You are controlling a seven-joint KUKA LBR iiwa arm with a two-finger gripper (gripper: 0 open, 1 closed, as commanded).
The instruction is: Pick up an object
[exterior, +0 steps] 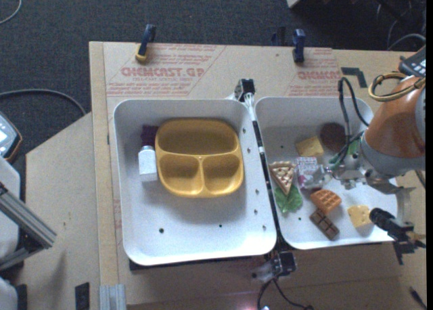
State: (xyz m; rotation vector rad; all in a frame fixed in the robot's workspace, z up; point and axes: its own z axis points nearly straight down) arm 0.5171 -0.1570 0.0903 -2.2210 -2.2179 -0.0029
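Reaching in from the right, the grey arm [399, 133] with its glossy orange band hangs over the right bin [270, 116], and its jaws [338, 170] sit low among the toy foods near the middle of that bin; whether they are parted or closed on anything cannot be told, since the wrist hardware hides them. Just left of them lies a small pale packet [308, 170] with pink print, touching or nearly touching a triangular pizza slice [282, 176] with a dotted topping. Below the slice a flat green leaf [289, 200] rests against the bin wall. A square, grid-textured waffle [326, 200] lies beside it, with a dark brown segmented chocolate bar [325, 224] below and a lumpy yellow cheese piece [360, 216] to the right. Farther up sit a pale yellow wedge [310, 146] and a round brown cookie [331, 136]. The left bin [128, 166], smooth white plastic with rounded corners, holds a mustard-yellow divided plate [199, 156] with three compartments, a small white bottle [147, 164] touching its left rim, and a dark purple piece [149, 131] just above the bottle. Both bins rest on a pale printed cardboard sheet covering the counter [203, 65].
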